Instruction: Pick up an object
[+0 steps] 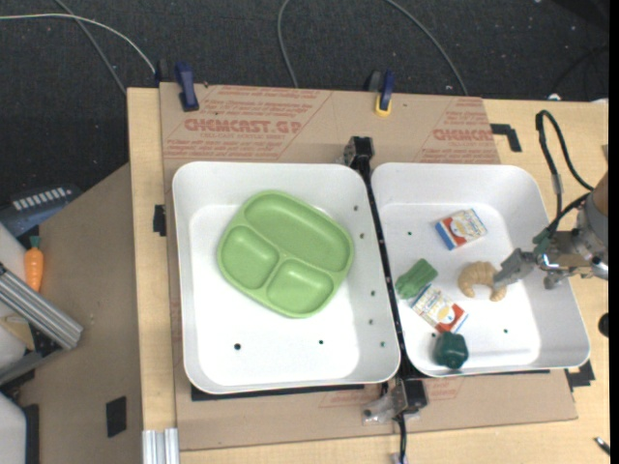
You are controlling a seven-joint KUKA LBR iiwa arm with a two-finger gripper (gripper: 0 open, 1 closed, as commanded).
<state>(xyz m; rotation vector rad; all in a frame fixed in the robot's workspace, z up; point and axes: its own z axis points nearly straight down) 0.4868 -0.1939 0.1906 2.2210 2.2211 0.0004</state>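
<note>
Tan object: lies in the right bin, just right of the green block.
Gripper: touches the tan object's right side; grip state cannot be told.
Cartons: one above the green block, one below.
Dark green object: below the lower carton.
Left bin: holds a green divided plate.

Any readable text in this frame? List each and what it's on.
"CHEMCAST GP", red print on the brown board behind the bins; it repeats at the right, partly legible.
Finer red lines under it: too small to read.
Two small cartons in the right bin: colored print, too blurred to read.
Nothing else carries text.
</note>
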